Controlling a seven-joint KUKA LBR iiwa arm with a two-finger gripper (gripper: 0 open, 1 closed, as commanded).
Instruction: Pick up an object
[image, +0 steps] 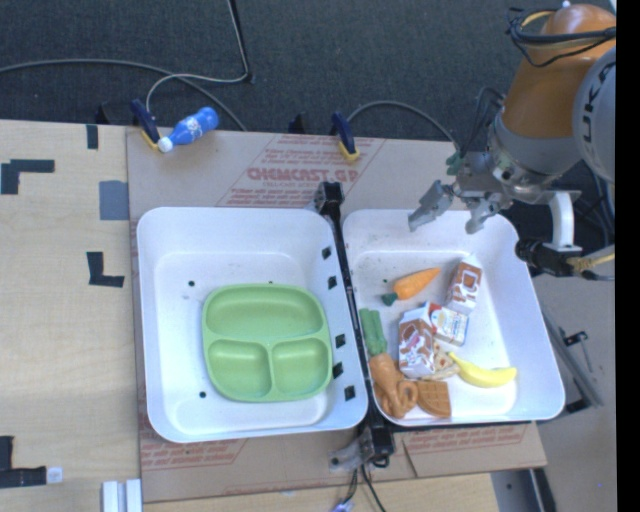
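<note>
The right bin (530, 300) holds a pile of toy food: an orange carrot (416, 284), a small carton (463, 284), two crinkled snack packets (418, 345), a yellow banana (485, 375), a green piece (372, 331) and brown pastry pieces (398, 392). My gripper (454, 212) hangs above the bin's far rim, its two fingers spread wide with nothing between them. The carrot lies just below and in front of it.
The left bin (165, 300) holds a green divided plate (267, 340). A blue bottle (188, 127) lies on the bench behind the bins. Black clips (328, 195) sit along the divider between the bins, and cables run across the back.
</note>
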